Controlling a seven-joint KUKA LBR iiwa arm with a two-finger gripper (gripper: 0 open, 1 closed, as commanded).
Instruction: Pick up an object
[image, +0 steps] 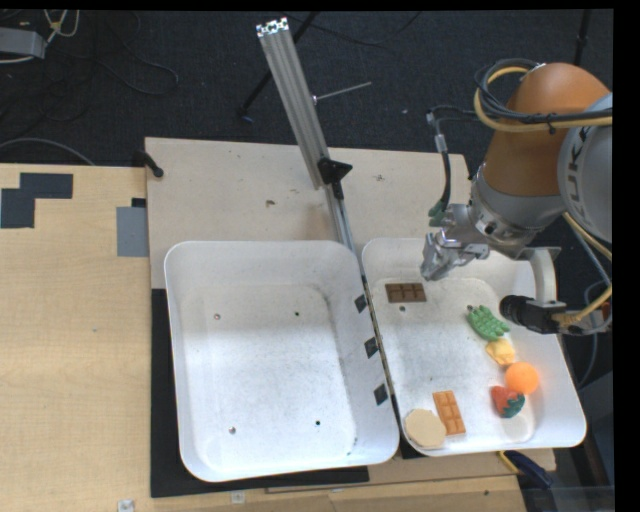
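My gripper (436, 264) hangs over the far end of the right bin (455, 330), just right of and above a brown chocolate bar (405, 293). I see nothing between its fingers. Along the bin's right side lie a green leafy toy (486, 322), a yellow piece (501, 351), an orange ball (521, 378) and a red strawberry (506, 401). At the near end sit a tan waffle (448, 411) and a pale round biscuit (425, 429).
The left bin (265, 355) sits beside the right one, with black clips (371, 346) along the shared rim. A slanted aluminium post (305, 125) rises behind the bins. The arm's grey body and orange band (545, 110) loom at the right.
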